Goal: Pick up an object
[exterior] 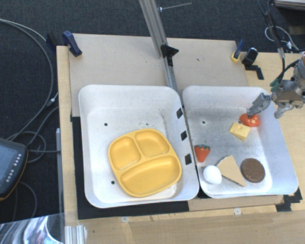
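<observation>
Grey pincer (pixel 270 109), two slim fingers, dark cables above wrist.

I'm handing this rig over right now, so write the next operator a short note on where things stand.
Gripper: open over the right bin's far right part, one finger beside the tomato, holding nothing.
Right bin: tomato, cheese cube, strawberry, egg, cheese wedge, brown cookie.
Left bin: yellow divided plate.
Done: nothing lifted.
Left: close on an object, likely the tomato, and lift it.
</observation>
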{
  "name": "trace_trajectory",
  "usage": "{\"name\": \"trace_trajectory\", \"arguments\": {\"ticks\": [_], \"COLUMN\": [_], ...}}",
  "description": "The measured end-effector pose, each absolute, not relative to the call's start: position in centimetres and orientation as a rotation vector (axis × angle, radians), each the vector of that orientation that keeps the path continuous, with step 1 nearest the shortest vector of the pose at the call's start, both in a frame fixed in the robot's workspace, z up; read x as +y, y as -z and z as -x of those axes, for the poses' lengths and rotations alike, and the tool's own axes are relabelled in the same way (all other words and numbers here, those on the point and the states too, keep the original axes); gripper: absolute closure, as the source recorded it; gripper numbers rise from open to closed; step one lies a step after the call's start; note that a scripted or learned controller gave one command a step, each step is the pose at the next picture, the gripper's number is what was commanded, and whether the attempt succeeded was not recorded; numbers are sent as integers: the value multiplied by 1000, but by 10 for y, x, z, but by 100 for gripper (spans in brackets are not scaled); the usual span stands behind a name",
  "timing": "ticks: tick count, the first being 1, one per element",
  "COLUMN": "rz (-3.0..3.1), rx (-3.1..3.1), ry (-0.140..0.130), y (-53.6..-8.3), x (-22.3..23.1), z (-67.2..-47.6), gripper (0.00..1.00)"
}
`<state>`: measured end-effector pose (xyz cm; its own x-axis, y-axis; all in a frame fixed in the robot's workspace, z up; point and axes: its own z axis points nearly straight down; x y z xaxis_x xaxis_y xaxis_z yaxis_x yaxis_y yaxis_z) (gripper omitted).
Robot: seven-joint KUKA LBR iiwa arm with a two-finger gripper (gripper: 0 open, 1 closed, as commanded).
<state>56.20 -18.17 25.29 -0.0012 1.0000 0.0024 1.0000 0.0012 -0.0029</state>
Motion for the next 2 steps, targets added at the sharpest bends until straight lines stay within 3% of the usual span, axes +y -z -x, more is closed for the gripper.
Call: {"name": "trace_trajectory", "arguments": {"ticks": [1, 2], "rz": [2218, 2216], "rx": [-2220, -2218], "ry": [0, -4], "y": [-253, -210], "x": [-182, -177], "z": [-562, -563], "gripper": [0, 0]}}
